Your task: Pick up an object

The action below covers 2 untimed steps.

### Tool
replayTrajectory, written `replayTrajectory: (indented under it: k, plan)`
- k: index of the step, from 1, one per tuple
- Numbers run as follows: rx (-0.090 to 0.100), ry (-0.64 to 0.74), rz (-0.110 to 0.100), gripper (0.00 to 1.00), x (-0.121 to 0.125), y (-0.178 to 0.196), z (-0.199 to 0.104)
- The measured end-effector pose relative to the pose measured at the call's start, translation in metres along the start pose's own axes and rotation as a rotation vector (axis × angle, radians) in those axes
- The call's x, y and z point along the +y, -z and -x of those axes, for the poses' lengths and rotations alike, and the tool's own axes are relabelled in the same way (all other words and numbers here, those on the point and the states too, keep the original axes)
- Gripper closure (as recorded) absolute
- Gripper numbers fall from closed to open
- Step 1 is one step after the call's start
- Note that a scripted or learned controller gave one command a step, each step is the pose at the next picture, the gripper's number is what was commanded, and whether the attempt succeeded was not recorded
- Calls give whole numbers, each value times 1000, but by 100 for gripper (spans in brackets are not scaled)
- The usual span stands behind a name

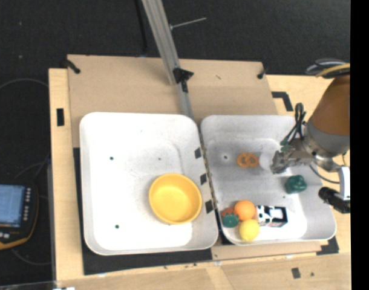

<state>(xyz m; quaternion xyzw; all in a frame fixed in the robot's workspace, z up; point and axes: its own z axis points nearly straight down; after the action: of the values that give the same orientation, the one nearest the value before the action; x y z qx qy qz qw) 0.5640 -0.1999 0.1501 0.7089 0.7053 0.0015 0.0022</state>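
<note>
My gripper hangs over the right bin, near its right side, with nothing visible between its fingers. A small orange pretzel-shaped piece lies just left of it on the bin floor. A green object sits just below and right of the gripper. Along the bin's front edge lie an orange ball, a yellow lemon-like fruit, a small dark green piece and a black-and-white object.
A yellow bowl rests in the left bin, near its front right corner. A metal pole slants up behind the bins. A handheld pendant lies off the bench at far left.
</note>
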Motion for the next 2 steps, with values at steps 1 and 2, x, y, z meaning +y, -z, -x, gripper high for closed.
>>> replayTrajectory:
  k: [1,2]
  plan:
    - [-2,-2,0,100,-2,58,9]
    - [0,4,-3,100,-1,85,11]
